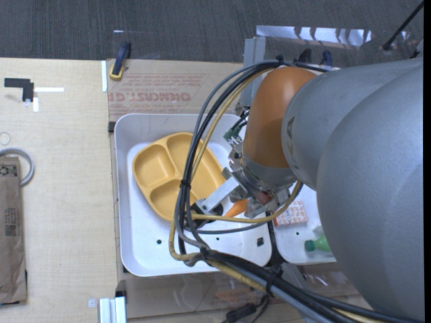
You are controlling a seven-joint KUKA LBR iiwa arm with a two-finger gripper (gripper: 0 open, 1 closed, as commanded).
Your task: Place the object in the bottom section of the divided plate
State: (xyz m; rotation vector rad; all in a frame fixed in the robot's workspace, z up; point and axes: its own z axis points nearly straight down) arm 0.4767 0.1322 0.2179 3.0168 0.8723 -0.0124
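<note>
A yellow divided plate [176,172] with three sections lies in the left white bin [131,200], toward its upper half. The grey arm with its orange band reaches in from the right and covers the plate's right edge. My gripper [237,204] hangs low over the bin just off the plate's lower right rim, mostly hidden under the wrist and cables. A small orange object [236,209] shows right at the gripper, over the white bin floor beside the plate. Whether it is gripped cannot be made out.
In the right bin [289,247] lie a pink-and-white patterned item [291,214] and a green item [316,245], partly hidden by the arm. Dark cables [195,247] loop over the left bin's lower right. A brown bag [10,227] lies far left on the bench.
</note>
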